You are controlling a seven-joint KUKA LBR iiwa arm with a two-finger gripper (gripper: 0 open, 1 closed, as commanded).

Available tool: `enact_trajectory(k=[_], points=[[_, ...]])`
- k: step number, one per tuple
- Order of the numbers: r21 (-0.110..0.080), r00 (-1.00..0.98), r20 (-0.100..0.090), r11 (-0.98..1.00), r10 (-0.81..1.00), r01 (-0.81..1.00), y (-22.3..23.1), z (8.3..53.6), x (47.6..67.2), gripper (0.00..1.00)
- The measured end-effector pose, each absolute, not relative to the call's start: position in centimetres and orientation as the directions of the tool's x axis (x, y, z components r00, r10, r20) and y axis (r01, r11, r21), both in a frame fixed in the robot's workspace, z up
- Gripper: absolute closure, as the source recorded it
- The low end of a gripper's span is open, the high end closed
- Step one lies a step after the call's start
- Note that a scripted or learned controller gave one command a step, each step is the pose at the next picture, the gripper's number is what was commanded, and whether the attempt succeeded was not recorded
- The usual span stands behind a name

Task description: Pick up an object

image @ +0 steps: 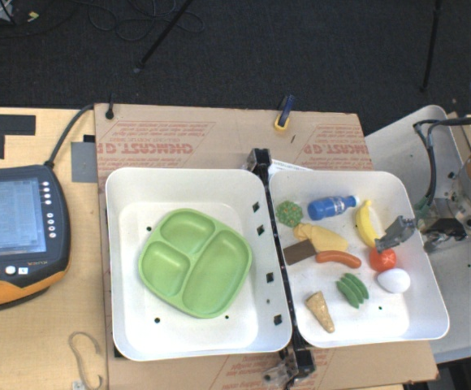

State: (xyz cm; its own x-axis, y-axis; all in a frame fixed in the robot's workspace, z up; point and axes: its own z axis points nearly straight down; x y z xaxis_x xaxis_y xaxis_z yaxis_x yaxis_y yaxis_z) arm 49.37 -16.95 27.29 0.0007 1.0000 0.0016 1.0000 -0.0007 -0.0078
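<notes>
gripper [398, 232] low over the right bin [418, 319], near its 3 o'clock rim; can't tell its state.
nothing visibly between its tips. tomato [384, 259] just beside it at 6 o'clock, white egg [394, 281] below that. banana [367, 223] just beside at 9 o'clock, blue bottle [331, 207] further toward 10. sausage [339, 258], green pepper [352, 290] and ice cream cone [320, 311] spread toward 7–8 o'clock. left bin [122, 299] holds a green divided plate [195, 262].

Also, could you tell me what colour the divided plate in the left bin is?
Light green; the divided plate shows clearly in the camera view.
</notes>
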Motion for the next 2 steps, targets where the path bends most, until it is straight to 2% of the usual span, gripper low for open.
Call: enact_trajectory(k=[1,2], points=[[-0.002,0.0,0.0,0.0,1.0,1.0,-17.0,27.6,49.5,0.0],[-0.008,-0.001,0.003,0.001,1.0,1.0,-17.2,22.1,50.4,0.0]])
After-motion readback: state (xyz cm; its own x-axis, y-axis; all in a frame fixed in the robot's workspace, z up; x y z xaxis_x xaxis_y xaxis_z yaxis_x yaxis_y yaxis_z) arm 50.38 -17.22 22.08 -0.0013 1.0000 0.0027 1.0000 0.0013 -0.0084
